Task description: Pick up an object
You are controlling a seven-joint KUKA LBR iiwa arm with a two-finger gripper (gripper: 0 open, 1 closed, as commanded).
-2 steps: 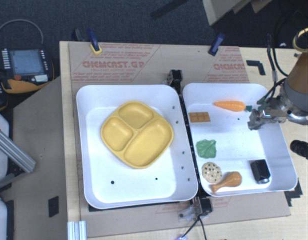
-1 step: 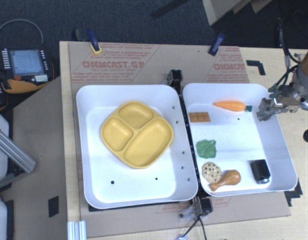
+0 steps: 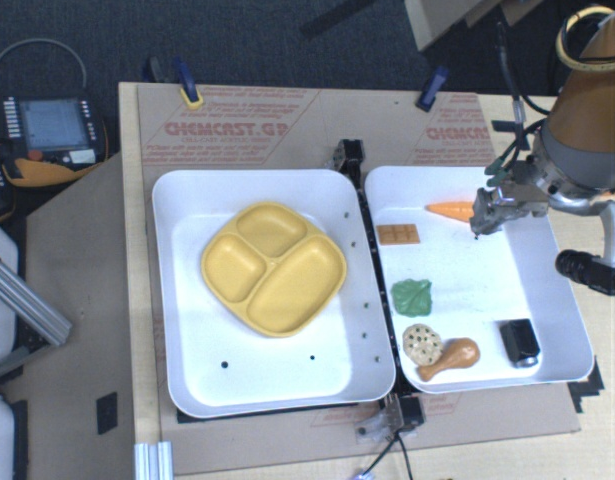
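The right bin (image 3: pixel 547 288) holds an orange carrot (image 3: pixel 449 210) at its far side, a brown waffle square (image 3: pixel 397 235), a green leafy piece (image 3: pixel 411 295), a speckled cookie (image 3: pixel 420 342), a brown drumstick (image 3: pixel 451 356) and a black block (image 3: pixel 520 341). My gripper (image 3: pixel 484 220) hangs over the far part of this bin, just right of the carrot's thick end. Its dark fingers point down and nothing shows between them.
The left bin (image 3: pixel 182 298) carries a yellow divided plate (image 3: pixel 274 267). A black clamp (image 3: pixel 349 154) sits at the far end of the seam between the bins. The grey arm with its orange band (image 3: pixel 585 118) comes in from the upper right.
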